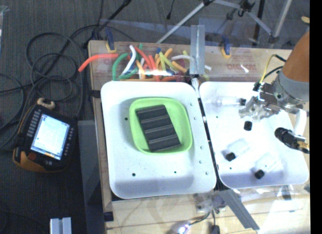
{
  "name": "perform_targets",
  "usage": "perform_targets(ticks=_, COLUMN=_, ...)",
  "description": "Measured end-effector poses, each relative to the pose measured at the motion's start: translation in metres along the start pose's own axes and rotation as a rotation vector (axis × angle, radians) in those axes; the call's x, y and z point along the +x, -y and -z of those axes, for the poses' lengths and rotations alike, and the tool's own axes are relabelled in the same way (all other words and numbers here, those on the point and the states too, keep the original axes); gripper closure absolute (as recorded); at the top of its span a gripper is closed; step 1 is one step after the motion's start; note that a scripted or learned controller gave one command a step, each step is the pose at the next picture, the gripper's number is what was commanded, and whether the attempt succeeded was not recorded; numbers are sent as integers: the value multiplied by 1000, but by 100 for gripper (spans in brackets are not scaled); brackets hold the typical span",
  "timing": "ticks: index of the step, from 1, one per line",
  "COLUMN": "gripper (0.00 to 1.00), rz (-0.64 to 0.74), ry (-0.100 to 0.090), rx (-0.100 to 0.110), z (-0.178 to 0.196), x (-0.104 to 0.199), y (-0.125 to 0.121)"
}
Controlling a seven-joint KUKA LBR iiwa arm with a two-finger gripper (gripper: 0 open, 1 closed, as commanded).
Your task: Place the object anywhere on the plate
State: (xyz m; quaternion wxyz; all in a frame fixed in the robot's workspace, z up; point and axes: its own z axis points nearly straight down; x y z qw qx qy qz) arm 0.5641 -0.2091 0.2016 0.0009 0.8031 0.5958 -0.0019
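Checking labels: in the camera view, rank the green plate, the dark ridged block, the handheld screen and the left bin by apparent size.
Left bin
Green plate
Dark ridged block and handheld screen: too alike to rank.

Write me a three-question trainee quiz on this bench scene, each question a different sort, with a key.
1. True or false: the dark ridged block lies on the green plate.
2. Which bin holds the plate? A. left bin B. right bin
3. Fill in: the gripper is over the ____ bin.

Key: 1 true; 2 A; 3 right.
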Motion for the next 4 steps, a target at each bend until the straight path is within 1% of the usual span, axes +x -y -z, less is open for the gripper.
perform_targets(ticks=1, gripper=100, rz=211, ry=-4, rx=0, z=-10, x=42, y=56)
perform_targets(ticks=2, gripper=100, rz=426, ry=-4, rx=-1, z=-6, x=100, y=52)
perform_targets(ticks=3, gripper=100, rz=555, ry=-3, rx=-1, z=-18, x=170, y=45)
perform_targets(ticks=4, gripper=0, rz=555, ry=-4, rx=-2, z=-18, x=170, y=45)
